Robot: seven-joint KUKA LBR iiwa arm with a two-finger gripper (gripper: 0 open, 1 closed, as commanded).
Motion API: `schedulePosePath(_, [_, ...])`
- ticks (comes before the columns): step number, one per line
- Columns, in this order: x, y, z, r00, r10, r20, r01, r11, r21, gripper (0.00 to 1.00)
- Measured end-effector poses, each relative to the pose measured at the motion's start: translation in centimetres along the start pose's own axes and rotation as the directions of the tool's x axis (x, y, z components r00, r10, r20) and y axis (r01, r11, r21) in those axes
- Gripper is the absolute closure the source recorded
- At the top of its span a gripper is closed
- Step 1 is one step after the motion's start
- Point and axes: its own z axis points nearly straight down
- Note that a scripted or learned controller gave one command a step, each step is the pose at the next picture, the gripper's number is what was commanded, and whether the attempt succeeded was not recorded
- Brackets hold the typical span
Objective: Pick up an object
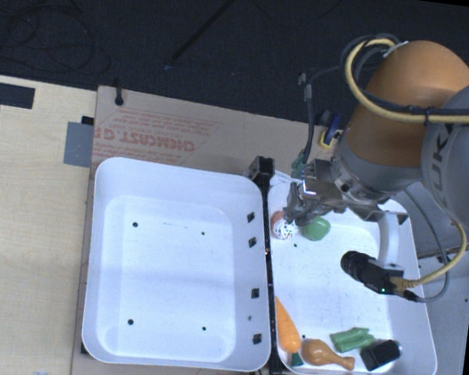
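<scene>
My gripper [298,207] hangs low over the far left corner of the right bin [422,334], beside the divider between the bins. Just below its tip lies a small white die with dark dots [281,229]. A round green object [317,229] lies right of the die, partly under the gripper. Along the near edge of the right bin lie an orange carrot [285,324], a tan gourd-shaped toy [325,355], a green piece [349,339] and a black block [380,354]. Nothing shows between the fingers.
The left bin [102,207] sits beside the right one, with a black hinged divider [259,255] between them. A black cylinder with a cable [368,271] hangs from the arm over the middle of the right bin. The bulky arm [402,102] covers the bin's far right corner.
</scene>
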Motion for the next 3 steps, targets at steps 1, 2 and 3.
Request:
schedulePosePath(1, [8.5,-4.3,3.3,1.000,-0.003,0.001,0.003,1.000,0.017,1.00])
schedulePosePath(2, [2.4,1.4,11.7,1.000,0.012,0.007,-0.012,1.000,0.017,1.00])
schedulePosePath(3, [6.2,8.3,11.5,1.000,0.003,0.002,-0.003,1.000,0.007,1.00])
